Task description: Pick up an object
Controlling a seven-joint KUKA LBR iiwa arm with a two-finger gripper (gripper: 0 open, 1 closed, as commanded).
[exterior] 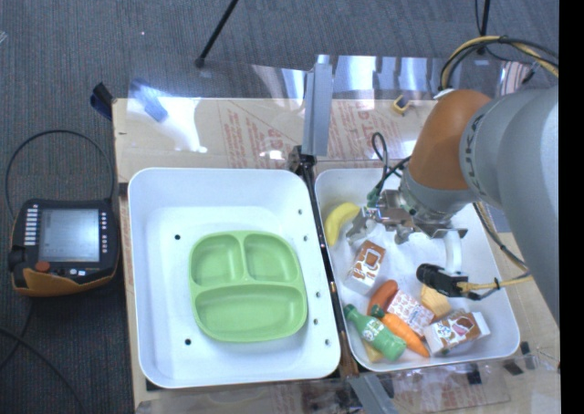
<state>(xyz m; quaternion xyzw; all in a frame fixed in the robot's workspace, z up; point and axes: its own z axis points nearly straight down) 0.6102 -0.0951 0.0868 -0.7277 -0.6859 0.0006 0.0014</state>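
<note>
My gripper [390, 222] hangs low over the upper middle of the right bin [488, 248], under the orange wrist band. Just left of it lies a yellow banana [341, 220]. Right below it lies a small brown-and-white carton [367, 265]. Further toward the front are an orange carrot [384, 294], a green bottle [372, 327], a pale wrapped snack [411, 310], a yellow wedge [437, 303] and a second carton [454, 332]. I see nothing held in the gripper.
The left bin [155, 221] holds a green divided plate [247, 286]. A teach pendant [64, 246] lies on the floor at the left. A grey post [317, 116] rises behind the wall shared by the two bins.
</note>
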